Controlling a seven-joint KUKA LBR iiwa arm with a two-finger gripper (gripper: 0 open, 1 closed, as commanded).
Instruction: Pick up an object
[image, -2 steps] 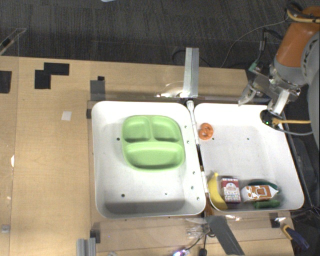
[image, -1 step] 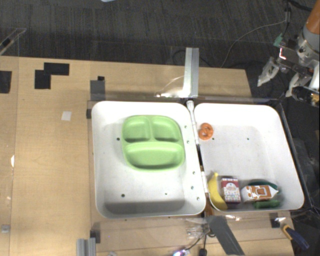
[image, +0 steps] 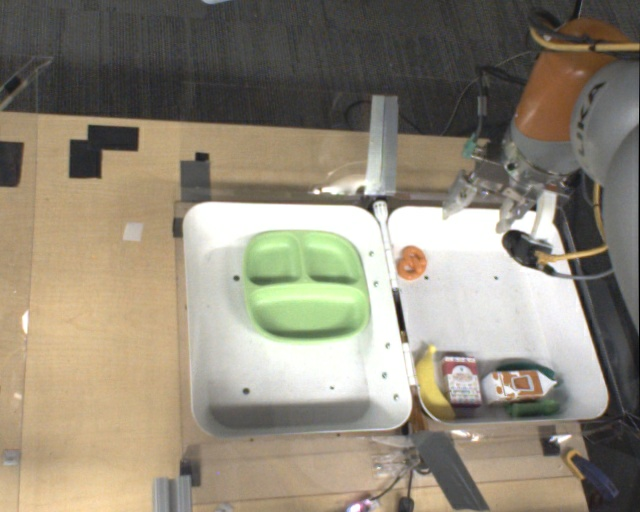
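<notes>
Two white bins sit side by side on the bench, and the action is over the right bin (image: 520, 300). The arm (image: 580, 90) reaches in at that bin's far right corner, with the gripper (image: 492, 205) hovering just above the far rim, its fingers spread apart and nothing between them. So this looks like the approach step, with no pick made yet.

Candidates lie below: a small orange round object (image: 411, 262) against the right bin's left wall, and along its near edge a banana (image: 430, 382), a small red-and-white carton (image: 459, 380), a brown-and-white carton (image: 518, 383) and something green (image: 528, 406) tucked beside it. The left bin (image: 210, 300) holds a green divided tray (image: 304, 283).

Next, I'd judge, the gripper must travel toward one target and drop straight down over it. The near-edge cluster is packed tight, touching, so the lone orange piece seems easier.

Hard to read: the green item's shape, partly hidden by the carton, and the exact fingertip gap.
</notes>
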